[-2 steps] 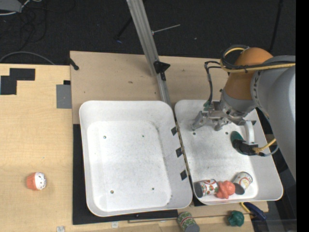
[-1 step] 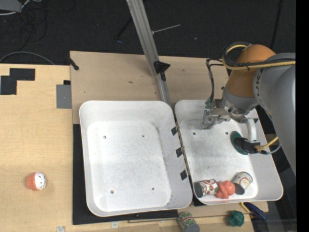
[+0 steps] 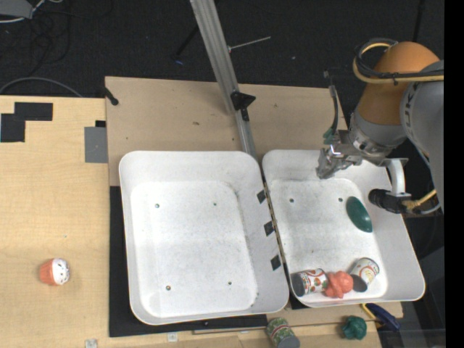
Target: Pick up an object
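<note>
The gripper [image 3: 330,167] is seen over the upper part of the right bin [image 3: 308,216]; its state cannot be told. A green object [image 3: 359,214] lies right of centre.

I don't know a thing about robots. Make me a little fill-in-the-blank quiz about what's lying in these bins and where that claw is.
1. The claw hangs over the far end of the ____ bin.
2. The dark green oval object lies in the right bin, near its ____ wall.
3. The red toy lies between ____ small cans at the right bin's near end.
4. The round orange-and-white toy lies outside the bins, to their ____.

Missing words: right; right; two; left
</note>
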